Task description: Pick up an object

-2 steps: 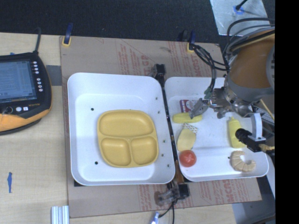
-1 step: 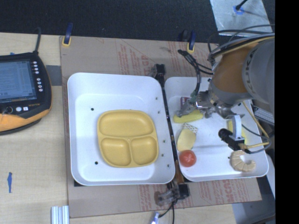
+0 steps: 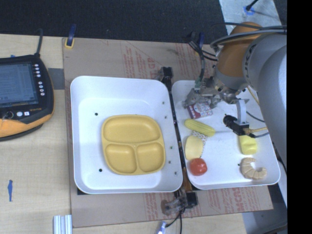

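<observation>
My gripper [image 3: 196,100] is low in the far left corner of the right bin [image 3: 229,182], directly over a small red and white packet [image 3: 201,111]. The packet's far end is hidden under the gripper, and I cannot see whether it is held. Just in front of the packet lies a yellow corn cob [image 3: 200,127]. Nearer the camera are a pale yellow wedge [image 3: 193,147] and a red tomato [image 3: 197,166]. A yellow block [image 3: 247,145] and a tan croissant [image 3: 252,169] rest on the bin's right side.
The left bin [image 3: 83,130] holds a yellow divided plate [image 3: 132,144]. A tablet-like pendant [image 3: 22,94] lies on the bench at far left. The arm's grey body [image 3: 265,67] looms over the right bin's far right corner.
</observation>
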`<state>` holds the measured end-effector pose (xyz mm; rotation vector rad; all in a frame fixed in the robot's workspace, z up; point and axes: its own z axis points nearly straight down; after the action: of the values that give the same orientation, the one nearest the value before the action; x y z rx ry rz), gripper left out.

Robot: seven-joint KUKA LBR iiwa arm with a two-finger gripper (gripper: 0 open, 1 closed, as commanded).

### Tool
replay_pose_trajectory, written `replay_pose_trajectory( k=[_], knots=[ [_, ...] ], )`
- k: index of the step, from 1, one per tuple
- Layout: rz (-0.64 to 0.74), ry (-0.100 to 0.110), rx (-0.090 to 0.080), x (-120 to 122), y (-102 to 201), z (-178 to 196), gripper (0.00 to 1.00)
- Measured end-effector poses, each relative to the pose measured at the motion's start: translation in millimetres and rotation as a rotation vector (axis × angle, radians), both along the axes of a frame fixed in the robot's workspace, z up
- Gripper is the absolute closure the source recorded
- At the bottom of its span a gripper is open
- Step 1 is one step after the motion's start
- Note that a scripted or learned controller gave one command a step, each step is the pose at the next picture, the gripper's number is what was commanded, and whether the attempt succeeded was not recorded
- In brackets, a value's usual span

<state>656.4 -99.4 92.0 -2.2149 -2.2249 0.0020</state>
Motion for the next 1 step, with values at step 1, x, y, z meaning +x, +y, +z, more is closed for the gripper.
replay_pose_trajectory(
  k=[1],
  knots=[
    [0.003,0.001,0.001,0.5,-0.3,11.1,1.0]
  ],
)
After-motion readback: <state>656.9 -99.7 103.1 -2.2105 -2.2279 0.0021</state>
